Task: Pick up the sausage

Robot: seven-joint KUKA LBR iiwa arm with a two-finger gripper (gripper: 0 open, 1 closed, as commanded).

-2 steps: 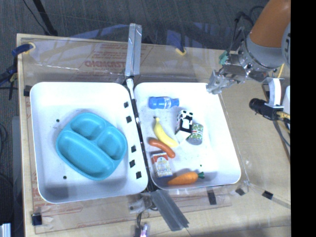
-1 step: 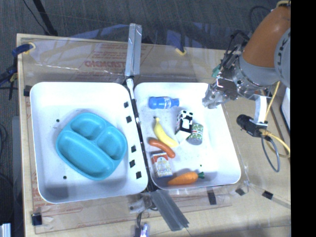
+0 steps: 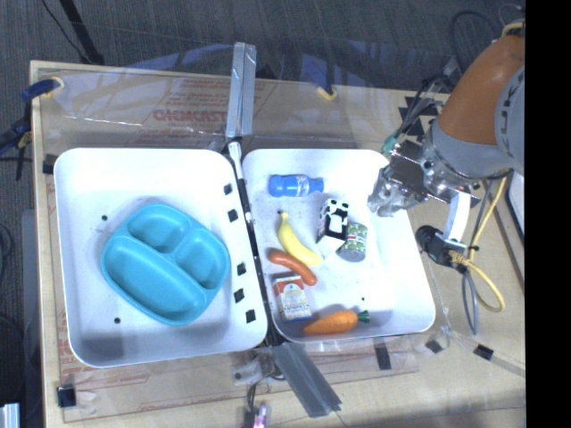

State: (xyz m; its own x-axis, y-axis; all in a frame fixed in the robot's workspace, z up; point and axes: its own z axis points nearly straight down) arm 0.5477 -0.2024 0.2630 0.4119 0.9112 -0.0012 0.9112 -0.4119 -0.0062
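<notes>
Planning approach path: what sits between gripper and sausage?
In the camera view, the green can and banana lie between the gripper and the sausage.

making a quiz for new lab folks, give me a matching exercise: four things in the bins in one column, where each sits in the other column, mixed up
Things:
1. sausage
2. carrot
3. blue bottle
4. blue divided plate

Places:
A. near the front wall of the right bin
B. in the left bin
C. near the back of the right bin
D. just in front of the banana, right bin

Pairs: 1-D, 2-A, 3-C, 4-B
</notes>
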